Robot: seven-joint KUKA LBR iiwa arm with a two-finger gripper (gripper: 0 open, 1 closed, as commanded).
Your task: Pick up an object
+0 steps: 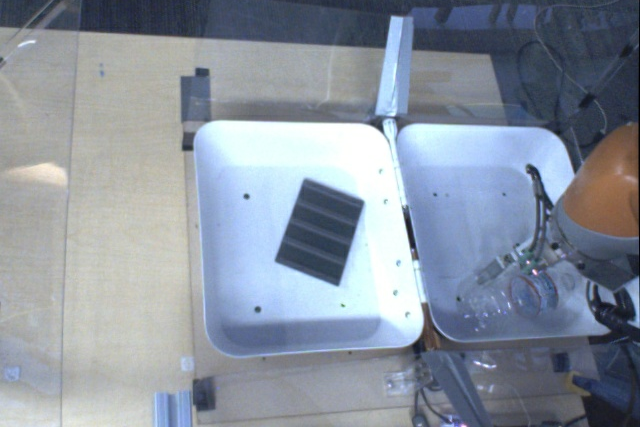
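The claw (512, 267) is down at five o'clock in the right bin (450, 165), among clear plastic objects (500, 295); I cannot tell its state, so nothing looks lifted, and the pick remains undone

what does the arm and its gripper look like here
The arm comes in at the right edge as a rounded orange band above a grey wrist. Thin dark cables run along it. The gripper is small and pale metallic, partly blurred against a clear plastic object.
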